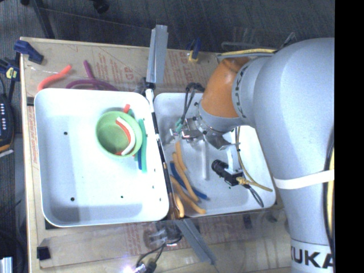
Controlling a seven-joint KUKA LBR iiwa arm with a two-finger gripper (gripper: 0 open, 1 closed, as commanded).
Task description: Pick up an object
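Wooden counter (85, 56) carries two white bins. Gripper (185, 131) low in right bin (259, 201), above orange and blue strips (183, 181) along its left wall, placed for grab; finger state: cannot tell. Green bowl (116, 134) sits in left bin (68, 181).

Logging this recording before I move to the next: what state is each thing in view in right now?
Round green bowl: upright in the left white bin, red and white strips lying in it.
Long green strips: flat beside the bowl.
Orange and blue strips: loose heap in the right white bin.
Gripper: low over the right bin's left side, nothing visibly held.
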